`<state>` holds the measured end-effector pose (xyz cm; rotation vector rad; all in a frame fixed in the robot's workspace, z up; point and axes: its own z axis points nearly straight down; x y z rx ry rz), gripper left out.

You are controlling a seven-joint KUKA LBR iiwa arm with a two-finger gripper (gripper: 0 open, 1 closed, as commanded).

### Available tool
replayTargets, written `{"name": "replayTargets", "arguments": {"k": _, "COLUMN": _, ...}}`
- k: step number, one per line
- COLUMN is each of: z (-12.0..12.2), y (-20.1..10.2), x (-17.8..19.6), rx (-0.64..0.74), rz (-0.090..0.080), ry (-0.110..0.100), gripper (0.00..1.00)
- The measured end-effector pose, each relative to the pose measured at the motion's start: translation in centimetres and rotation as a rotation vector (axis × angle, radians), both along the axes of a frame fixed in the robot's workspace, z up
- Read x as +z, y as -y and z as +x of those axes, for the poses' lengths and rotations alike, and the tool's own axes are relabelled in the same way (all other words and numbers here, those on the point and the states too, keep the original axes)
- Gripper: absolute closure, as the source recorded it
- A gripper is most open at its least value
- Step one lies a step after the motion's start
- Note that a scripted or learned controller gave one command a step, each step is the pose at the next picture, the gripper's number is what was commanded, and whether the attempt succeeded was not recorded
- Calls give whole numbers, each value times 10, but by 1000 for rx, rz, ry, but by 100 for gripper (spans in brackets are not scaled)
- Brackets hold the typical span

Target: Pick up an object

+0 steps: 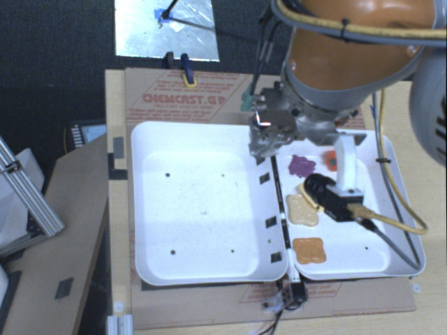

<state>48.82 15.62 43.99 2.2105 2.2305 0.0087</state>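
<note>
Fingers [258, 151] of the gripper [262, 153] point down at the upper middle of the frame, over the place where the left bin [195, 208] and the right bin [367, 257] meet. From this angle they are dark and partly covered by the wrist, so one cannot tell whether they are spread or pressed together. No object is seen between them.

All the objects lie in the right bin. A purple piece [302, 165] is near the gripper, a little to its right and lower in the frame. An orange-red round piece [330, 160] lies just beside the purple one, further right. A pale beige piece [302, 211] lies lower, close to the ridge between the bins. An orange square piece [309, 250] is near the bottom edge of that bin.

As a judgement, the task looks not done: every object seems to rest on the bin floor and nothing is lifted. Choosing one object, most likely the purple piece, then closing on it and raising it, remains to do.
</note>
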Motion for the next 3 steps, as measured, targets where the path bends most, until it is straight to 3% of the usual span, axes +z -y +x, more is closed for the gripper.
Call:
{"name": "replayTargets", "arguments": {"k": 1, "z": -2, "y": -15, "x": 79, "rx": -2, "rz": 2, "ry": 5, "gripper": 100}}
{"name": "replayTargets", "arguments": {"k": 2, "z": 48, "y": -82, "x": -31, "rx": -1, "rz": -4, "ry": -9, "gripper": 100}}
{"name": "replayTargets", "arguments": {"k": 3, "z": 52, "y": -15, "x": 83, "rx": -13, "rz": 0, "ry": 8, "gripper": 100}}
